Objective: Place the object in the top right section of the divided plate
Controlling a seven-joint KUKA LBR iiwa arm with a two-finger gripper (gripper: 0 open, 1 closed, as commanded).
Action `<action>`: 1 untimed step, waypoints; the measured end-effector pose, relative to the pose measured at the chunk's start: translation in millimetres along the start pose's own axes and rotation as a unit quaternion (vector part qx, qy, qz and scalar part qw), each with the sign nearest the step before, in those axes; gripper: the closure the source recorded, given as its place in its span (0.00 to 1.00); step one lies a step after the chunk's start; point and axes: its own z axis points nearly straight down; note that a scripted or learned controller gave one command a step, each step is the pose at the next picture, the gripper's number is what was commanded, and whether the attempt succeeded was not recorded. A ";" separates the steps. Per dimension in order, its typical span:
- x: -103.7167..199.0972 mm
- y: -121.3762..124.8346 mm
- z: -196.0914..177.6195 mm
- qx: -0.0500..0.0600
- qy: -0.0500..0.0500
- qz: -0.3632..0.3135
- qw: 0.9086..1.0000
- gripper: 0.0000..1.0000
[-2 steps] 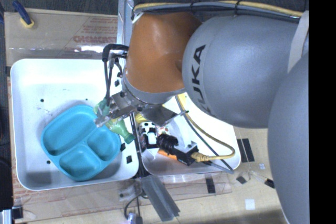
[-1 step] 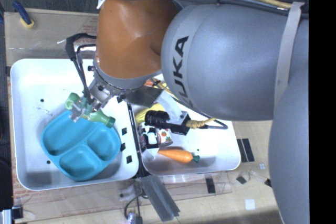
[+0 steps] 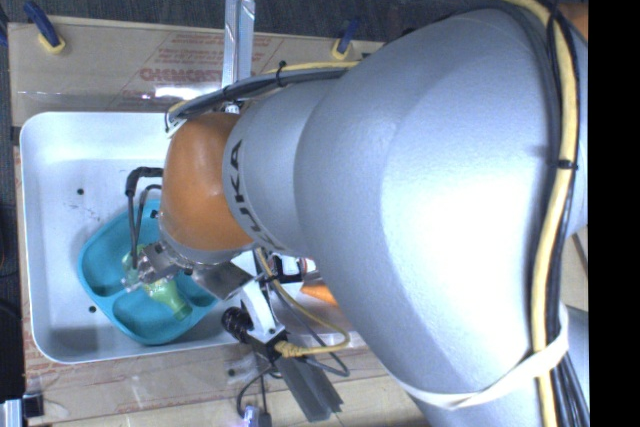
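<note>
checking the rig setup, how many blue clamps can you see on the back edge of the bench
2. One blue clamp sits at the back left corner of the cardboard-covered bench; the other blue clamp is further right along the same back edge, beside the arm. The arm's bulk may hide more.

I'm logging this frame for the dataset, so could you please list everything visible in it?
white bin: one, white, left half of the bench, partly covered by the arm.
divided plate: one, blue, in the bin's lower part, beneath the pincer.
green object: one, pale green and translucent, over the plate at the pincer's tip; section unclear.
blue clamps: two, blue, on the bench's far edge.
orange item: one, orange, glimpsed under the arm; identity unclear.
arm: one, grey with orange band, reaching in from the right.
pincer: one, dark metal, above the plate.
</note>
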 end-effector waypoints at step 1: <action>-36.5 26.8 -118.2 0.000 0.000 0.189 0.982 1.00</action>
